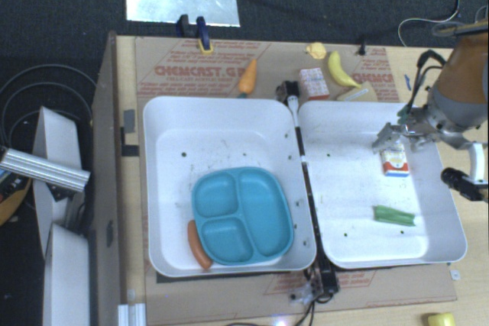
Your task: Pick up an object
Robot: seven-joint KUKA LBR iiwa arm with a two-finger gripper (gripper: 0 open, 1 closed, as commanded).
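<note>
Hovering in the right bin, the metal two-finger gripper (392, 140) sits just above the small red-and-white carton (395, 163); grip state unclear.

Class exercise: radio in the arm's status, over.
Gripper low in right bin, just above small carton; nothing seen held. Green bean lies apart, nearer. Path unobstructed.

Blue tray (243, 214) in a white bin (164, 164); orange sausage (199, 244); green bean (394, 215); red-and-white carton (395, 163); yellow banana (340, 71); orange carrot (247, 76).
</note>
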